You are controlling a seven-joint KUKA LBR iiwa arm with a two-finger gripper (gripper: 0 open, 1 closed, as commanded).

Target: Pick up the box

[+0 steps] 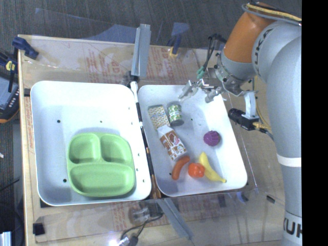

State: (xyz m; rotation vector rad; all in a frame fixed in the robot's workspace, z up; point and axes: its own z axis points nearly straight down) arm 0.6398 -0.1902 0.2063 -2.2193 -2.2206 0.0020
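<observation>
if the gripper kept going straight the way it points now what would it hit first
The gripper points toward the view's lower left over the right bin. On that line the small can looks to come first, with the box just past it. Depth is unclear, so it might meet the bin floor sooner.

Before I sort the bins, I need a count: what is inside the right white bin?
The right white bin holds a patterned box, a small carton, a green can, a purple fruit, a banana, a tomato and a carrot. Whatever lies beneath them is covered.
</observation>
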